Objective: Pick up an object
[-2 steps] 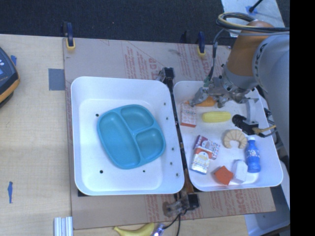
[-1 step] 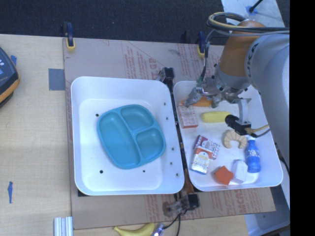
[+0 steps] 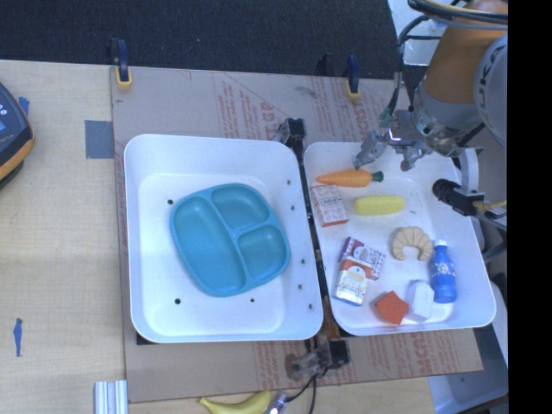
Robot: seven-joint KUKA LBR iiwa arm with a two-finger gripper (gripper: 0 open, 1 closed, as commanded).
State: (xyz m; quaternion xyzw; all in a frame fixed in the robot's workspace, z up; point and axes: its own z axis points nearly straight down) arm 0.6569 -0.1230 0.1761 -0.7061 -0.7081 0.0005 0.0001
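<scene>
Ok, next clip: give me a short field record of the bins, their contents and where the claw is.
left bin: blue divided plate
right bin: toy carrot, corn cob, croissant, blue bottle, red block, small cartons
claw: open, above the right bin's far edge, just beyond the carrot
held: nothing

2 white bins [image 3: 138, 231], 1 blue divided plate [image 3: 229, 238], 1 carrot [image 3: 345, 178], 1 corn cob [image 3: 379, 204], 1 croissant [image 3: 411, 243], 1 blue bottle [image 3: 442, 272], 3 small packets [image 3: 329, 205], 1 red block [image 3: 392, 308]
</scene>
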